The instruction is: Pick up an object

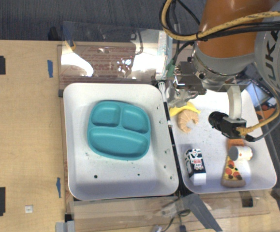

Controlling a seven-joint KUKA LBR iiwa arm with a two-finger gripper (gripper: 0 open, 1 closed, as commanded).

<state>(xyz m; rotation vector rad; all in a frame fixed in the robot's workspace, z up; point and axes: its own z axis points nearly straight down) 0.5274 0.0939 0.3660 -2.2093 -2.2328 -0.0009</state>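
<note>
The right bin [212,144] holds several toy items. A yellow banana-like piece [186,110] and a tan curled pastry or shrimp [187,122] lie near its upper left corner. My gripper [180,94] hangs just above them, close to the wall between the bins. The arm's bulk hides how its tips stand, and nothing is seen held in it. Near the front lie a black-and-white cow-patterned carton [196,164], a pizza slice [233,173] and a white cylinder [241,153] with an orange piece [235,142] behind it.
The left bin [77,168] holds a teal divided plate [119,129] in its middle. A shiny plastic-covered panel [106,62] lies behind the bins. The arm's orange band and grey wrist cover the right bin's far end. Cardboard bench surface [19,129] spreads to the left.
</note>
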